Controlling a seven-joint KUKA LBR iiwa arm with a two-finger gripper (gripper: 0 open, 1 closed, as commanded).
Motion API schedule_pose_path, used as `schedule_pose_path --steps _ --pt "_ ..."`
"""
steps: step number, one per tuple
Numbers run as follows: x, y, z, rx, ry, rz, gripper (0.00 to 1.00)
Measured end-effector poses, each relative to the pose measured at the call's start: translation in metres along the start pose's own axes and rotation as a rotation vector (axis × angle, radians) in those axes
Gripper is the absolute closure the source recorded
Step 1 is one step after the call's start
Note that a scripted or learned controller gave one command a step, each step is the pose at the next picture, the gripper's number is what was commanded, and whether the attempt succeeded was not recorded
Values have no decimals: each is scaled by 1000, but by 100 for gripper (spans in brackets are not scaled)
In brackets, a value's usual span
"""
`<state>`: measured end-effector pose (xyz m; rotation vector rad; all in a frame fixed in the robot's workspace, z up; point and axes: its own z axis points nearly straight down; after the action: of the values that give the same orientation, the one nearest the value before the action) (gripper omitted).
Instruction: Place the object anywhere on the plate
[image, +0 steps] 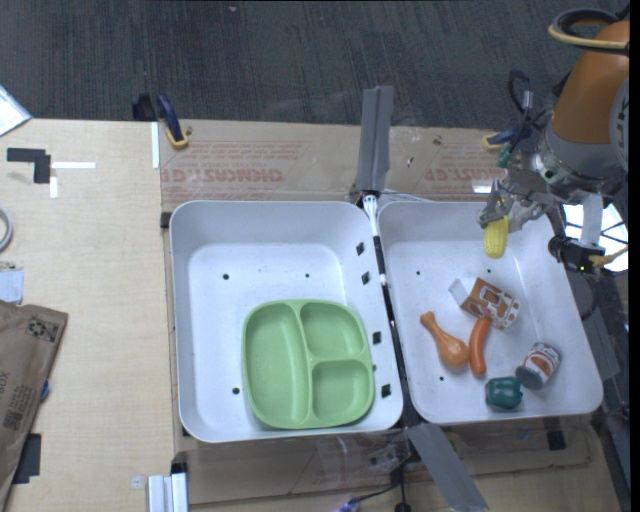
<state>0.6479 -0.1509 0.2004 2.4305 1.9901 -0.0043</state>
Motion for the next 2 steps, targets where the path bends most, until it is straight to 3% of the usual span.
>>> schedule_pose_path --steps 1,2 --pt "53 0 29 3 1 42 100" --pt "126 -14 9 1 1 311 100"
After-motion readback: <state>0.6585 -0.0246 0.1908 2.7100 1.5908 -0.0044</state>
